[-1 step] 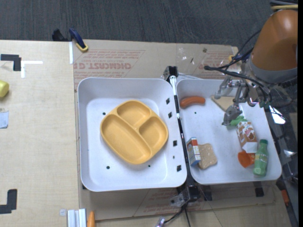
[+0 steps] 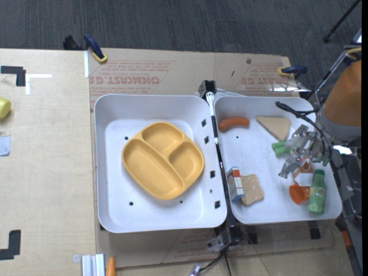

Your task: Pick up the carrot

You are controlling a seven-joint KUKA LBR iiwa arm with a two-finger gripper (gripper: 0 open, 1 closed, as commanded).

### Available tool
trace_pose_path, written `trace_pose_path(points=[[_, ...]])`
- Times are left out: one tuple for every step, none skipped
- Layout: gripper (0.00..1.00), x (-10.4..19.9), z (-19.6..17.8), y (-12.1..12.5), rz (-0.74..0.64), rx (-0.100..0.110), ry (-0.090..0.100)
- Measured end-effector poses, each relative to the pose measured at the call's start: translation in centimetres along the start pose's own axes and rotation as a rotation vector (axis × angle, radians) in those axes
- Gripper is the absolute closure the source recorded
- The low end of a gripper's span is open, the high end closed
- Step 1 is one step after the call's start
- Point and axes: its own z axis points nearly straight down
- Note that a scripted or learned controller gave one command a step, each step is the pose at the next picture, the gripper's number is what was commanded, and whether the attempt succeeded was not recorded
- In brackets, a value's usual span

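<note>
In the right bin [image 2: 261,211] — a stubby orange carrot [image 2: 297,194].

A robotics lab or test cell, not a home or kitchen. Shown by a pale wooden worktop [image 2: 46,171] with black tape marks, a flattened cardboard sheet [image 2: 172,71] held down by blue and yellow clamps [image 2: 95,48], two shallow white bins [image 2: 103,171] joined by black clips, and dark grey carpet [image 2: 172,10] beyond. Toy food in place of real food around the jaws; a sectioned yellow plastic plate [image 2: 164,160] well to their left. Loose cables near the worktop's front edge
</note>
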Motion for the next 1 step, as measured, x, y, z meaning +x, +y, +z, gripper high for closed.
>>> trace_pose_path(points=[[0.00,8.87,-4.82,0.68,-0.248,-0.001,0.000]])
